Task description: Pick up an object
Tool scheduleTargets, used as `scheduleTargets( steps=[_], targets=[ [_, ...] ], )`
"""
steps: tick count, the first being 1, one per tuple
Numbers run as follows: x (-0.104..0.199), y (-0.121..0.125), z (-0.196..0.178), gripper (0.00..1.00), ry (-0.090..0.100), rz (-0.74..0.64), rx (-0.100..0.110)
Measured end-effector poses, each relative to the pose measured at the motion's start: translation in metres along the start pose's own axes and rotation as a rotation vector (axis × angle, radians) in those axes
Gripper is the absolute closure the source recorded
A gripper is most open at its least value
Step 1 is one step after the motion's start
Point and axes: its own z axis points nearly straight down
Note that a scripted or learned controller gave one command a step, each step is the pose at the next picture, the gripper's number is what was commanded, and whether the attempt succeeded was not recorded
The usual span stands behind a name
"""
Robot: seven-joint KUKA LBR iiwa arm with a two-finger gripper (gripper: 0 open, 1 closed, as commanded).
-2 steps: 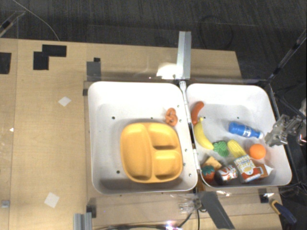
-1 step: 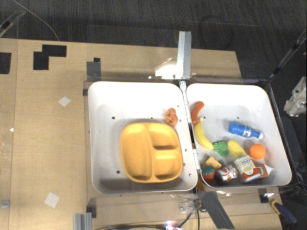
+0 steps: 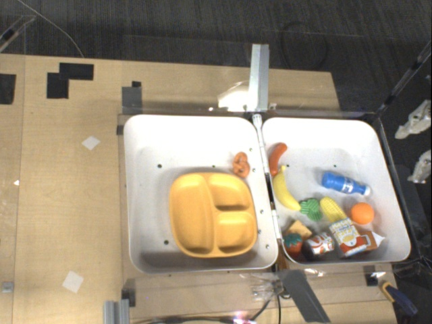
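Wooden bench, two white bins. Left bin (image 3: 142, 181): yellow tray (image 3: 212, 214). Right bin (image 3: 324, 140): banana (image 3: 285, 191), blue bottle (image 3: 344, 184), orange ball (image 3: 362, 212) (front corner crowded). Nothing picked yet. My gripper's opening: cannot tell. Next: choose isolated target, likely blue bottle, and descend squarely over it.

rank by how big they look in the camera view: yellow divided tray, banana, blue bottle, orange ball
1. yellow divided tray
2. banana
3. blue bottle, nearly as long as the banana
4. orange ball

We see a wooden bench (image 3: 61, 201) bearing two shallow white bins, left (image 3: 145, 147) and right (image 3: 364, 137), touching side by side.
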Motion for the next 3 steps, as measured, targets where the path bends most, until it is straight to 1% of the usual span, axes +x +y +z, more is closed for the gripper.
scheduleTargets(
  steps=[1, 2, 3],
  targets=[
    [0.008, -0.01, 0.154, 0.0, 0.01, 0.205, -0.002],
    [0.001, 0.013, 0.265, 0.0, 0.009, 0.46, -0.001],
    [-0.052, 0.042, 0.316, 0.0, -0.008, 0.684, -0.003]
  ],
)
